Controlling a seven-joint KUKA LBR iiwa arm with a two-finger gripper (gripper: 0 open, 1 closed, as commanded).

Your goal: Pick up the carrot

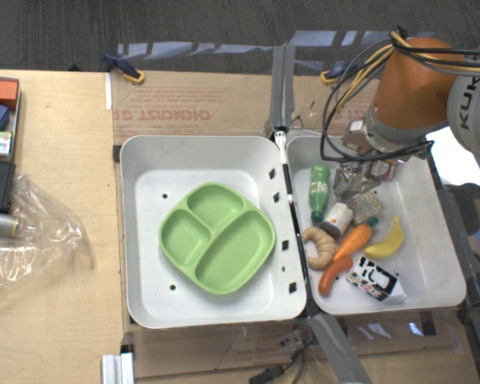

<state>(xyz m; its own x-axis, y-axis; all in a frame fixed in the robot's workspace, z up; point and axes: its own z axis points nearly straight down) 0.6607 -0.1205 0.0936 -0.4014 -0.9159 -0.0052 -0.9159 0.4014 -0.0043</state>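
Observation:
The carrot (353, 242) is orange with a green stem end. It lies slanted in the right bin (432, 282), among other toy food. My gripper (351, 184) hangs above the upper middle of that bin, just up from the carrot's stem end and beside a green bottle (318, 191). Its dark fingers point down over a patterned packet (368, 205), with nothing visibly held between them.
Around the carrot lie a yellow banana (386, 240), a tan croissant-like piece (320, 246), a red pepper (330, 278), a white cylinder (337, 214) and a black-and-white packet (373, 278). The left bin (144, 294) holds a green divided plate (217, 238). Cables loop above the wrist.

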